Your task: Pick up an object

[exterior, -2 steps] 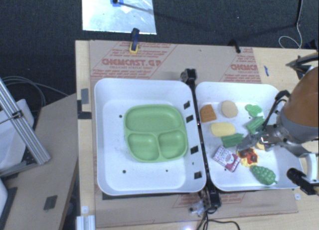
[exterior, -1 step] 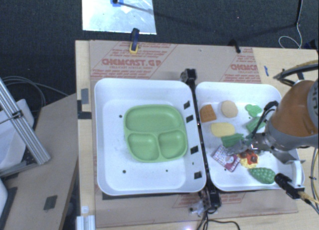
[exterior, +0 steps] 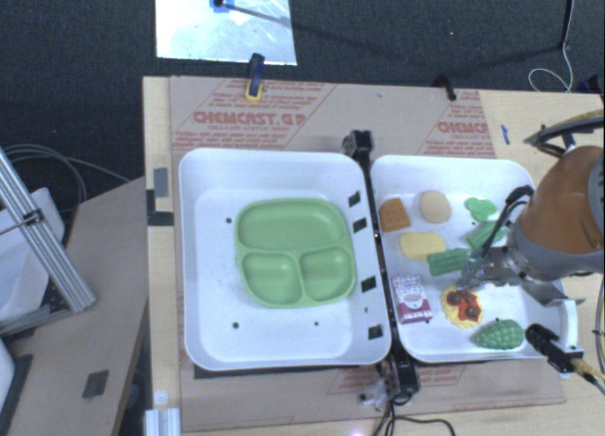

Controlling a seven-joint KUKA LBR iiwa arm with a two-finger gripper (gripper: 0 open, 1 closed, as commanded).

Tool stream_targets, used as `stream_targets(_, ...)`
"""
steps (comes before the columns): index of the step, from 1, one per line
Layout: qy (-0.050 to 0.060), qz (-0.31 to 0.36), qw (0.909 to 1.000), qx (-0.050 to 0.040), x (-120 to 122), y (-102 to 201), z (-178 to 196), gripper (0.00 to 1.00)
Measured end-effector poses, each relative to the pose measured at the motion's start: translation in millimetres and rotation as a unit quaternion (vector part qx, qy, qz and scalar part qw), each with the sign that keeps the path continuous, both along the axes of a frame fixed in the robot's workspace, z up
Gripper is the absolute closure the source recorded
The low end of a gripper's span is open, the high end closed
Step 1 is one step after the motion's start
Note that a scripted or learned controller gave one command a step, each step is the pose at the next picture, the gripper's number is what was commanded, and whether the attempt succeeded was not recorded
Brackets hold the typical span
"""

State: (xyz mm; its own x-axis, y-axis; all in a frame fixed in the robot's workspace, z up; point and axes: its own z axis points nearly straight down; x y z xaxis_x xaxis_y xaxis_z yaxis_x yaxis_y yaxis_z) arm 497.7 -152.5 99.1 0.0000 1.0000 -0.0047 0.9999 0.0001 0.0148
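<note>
The gripper point(exterior: 475, 273) hangs low in the right bin point(exterior: 397, 171), its tip just beside the green pickle point(exterior: 448, 260) and above the pizza slice point(exterior: 463, 307); the arm point(exterior: 567, 221) hides the fingers, so their state cannot be told

So the right bin point(exterior: 444, 174) has toy food scattered flat: bread slice point(exterior: 394, 214), round bun point(exterior: 435, 205), yellow piece point(exterior: 422, 244), pizza slice point(exterior: 463, 307), broccoli point(exterior: 498, 334), small red-and-white packet point(exterior: 411, 300).
</note>
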Motion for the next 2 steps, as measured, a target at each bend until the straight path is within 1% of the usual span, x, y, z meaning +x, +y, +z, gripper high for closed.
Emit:
stream_targets(1,0.001,0.000,1.0000,0.0005,-0.9,0.4,-1.4,0.00)
stream_targets(2,0.004,0.001,1.0000,0.0001,54.1,-55.7,-14.2,0.00)
